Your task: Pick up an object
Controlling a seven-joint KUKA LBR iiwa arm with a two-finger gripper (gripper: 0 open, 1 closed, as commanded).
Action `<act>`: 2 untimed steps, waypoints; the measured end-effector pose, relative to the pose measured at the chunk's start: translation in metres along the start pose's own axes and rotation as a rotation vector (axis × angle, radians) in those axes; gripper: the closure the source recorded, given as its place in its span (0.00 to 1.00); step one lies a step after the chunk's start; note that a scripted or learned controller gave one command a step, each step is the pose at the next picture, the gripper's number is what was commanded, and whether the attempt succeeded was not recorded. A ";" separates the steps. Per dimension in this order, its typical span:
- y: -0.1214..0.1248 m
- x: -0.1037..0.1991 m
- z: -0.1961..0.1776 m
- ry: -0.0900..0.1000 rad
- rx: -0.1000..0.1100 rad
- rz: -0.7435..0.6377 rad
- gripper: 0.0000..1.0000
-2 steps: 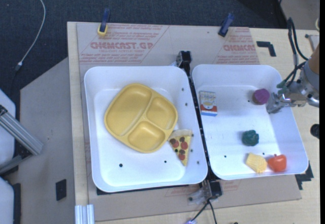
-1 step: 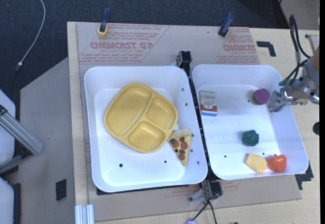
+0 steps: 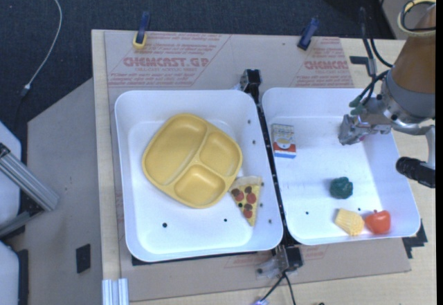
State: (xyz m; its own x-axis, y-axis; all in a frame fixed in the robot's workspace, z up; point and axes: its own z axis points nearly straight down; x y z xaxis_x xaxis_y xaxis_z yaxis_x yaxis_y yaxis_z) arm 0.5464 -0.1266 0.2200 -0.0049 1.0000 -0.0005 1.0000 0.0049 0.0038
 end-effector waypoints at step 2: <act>0.020 0.117 -0.014 0.001 0.001 -0.001 1.00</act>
State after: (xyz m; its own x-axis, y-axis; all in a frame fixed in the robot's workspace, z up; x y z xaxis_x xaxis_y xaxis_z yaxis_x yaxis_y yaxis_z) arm 0.5657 -0.0095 0.2341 -0.0059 1.0000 0.0009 1.0000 0.0059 0.0025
